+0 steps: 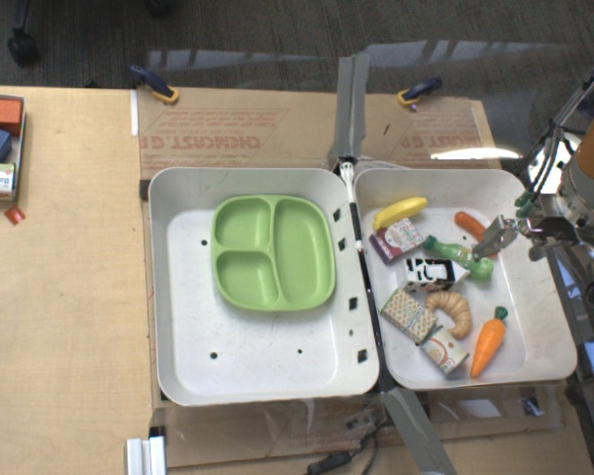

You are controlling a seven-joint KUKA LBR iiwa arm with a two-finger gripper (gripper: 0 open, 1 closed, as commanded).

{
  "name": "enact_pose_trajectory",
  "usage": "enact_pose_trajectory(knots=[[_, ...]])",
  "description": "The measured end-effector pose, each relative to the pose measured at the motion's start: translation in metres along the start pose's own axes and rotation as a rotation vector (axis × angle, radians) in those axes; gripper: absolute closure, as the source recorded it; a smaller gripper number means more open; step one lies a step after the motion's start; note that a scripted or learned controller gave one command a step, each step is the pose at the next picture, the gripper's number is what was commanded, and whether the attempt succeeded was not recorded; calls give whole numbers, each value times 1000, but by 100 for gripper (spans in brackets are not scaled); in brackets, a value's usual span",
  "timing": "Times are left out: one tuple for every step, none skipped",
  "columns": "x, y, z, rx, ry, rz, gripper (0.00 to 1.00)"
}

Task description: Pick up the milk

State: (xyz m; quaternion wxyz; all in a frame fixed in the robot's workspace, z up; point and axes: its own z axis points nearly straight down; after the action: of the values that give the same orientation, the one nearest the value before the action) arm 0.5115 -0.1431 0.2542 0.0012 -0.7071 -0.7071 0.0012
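The milk (431,270) is a small carton with black and white cow patches. It lies near the middle of the right bin (544,359), between a green bottle (460,255) and a croissant (454,312). My gripper (515,241) hangs over the right bin's upper right part, to the right of the milk and just past the green bottle's end. It is open, with nothing between its fingers (493,237).
The right bin also holds a banana (400,210), a pink carton (397,237), an orange sausage-like toy (468,224), a patterned box (409,313), a carrot (488,343) and a small carton (445,352). A green divided plate (274,252) lies in the left bin (178,364).
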Motion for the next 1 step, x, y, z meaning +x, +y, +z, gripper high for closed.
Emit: enact_pose_trajectory(knots=[[-32,25,132,-14,-3,52,0]])
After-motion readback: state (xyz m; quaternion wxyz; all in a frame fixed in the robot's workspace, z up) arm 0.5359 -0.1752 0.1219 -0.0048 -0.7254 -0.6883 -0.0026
